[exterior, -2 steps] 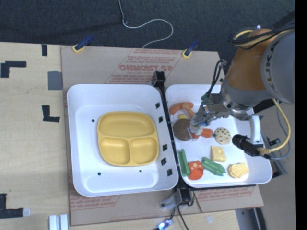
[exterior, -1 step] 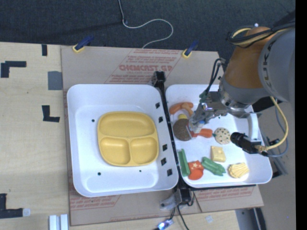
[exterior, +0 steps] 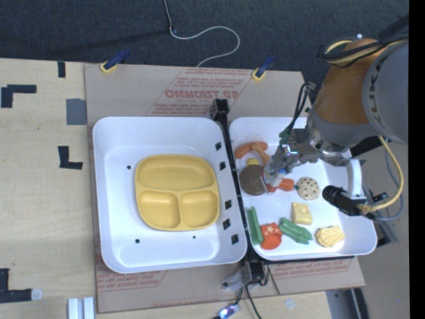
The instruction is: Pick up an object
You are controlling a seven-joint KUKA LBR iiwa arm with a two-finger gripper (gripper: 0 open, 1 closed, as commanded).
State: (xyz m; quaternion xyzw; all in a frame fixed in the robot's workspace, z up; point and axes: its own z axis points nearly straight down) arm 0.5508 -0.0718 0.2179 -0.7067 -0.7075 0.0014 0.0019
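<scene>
My gripper (exterior: 277,176) hangs low over the upper middle of the right bin (exterior: 352,244), its fingers pointing down beside a brown round patty (exterior: 252,179) and a small orange-red piece (exterior: 286,185). Just behind it lies an orange hot-dog-like item (exterior: 251,151). Further forward sit a speckled cookie (exterior: 307,188), a yellow cheese wedge (exterior: 301,213), a ridged yellow chip (exterior: 329,235), a green pea pod (exterior: 294,231), a long green bean (exterior: 254,223) and a red tomato piece (exterior: 269,235). Nothing is visibly held.
The left bin (exterior: 113,178) holds a yellow three-compartment plate (exterior: 177,191). A black divider clip strip (exterior: 226,171) runs between the bins. The grey arm with its orange band (exterior: 348,92) looms over the right bin's far right. A white cable (exterior: 199,32) lies behind the bins.
</scene>
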